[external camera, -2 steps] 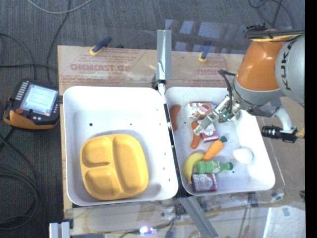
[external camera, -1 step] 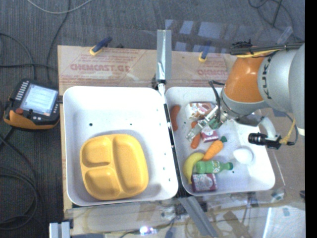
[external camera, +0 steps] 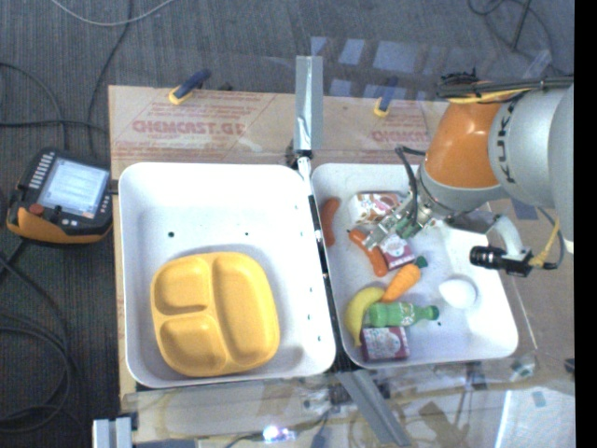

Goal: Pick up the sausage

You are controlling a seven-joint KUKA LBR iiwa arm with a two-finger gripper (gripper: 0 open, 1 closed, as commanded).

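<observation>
Bench (external camera: 140,110), brown-topped, bears left bin (external camera: 140,194), right bin (external camera: 485,329); clamps (external camera: 189,85) likely on far edge.

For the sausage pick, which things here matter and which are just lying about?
Belongs to the job:
sausage, by the right bin's left wall
gripper, over the right bin

Lying about:
yellow tray in the left bin
carrot
banana
green bottle
white egg

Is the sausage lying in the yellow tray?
No, the sausage lies in the right bin by its left wall; the yellow tray sits in the left bin.
</observation>
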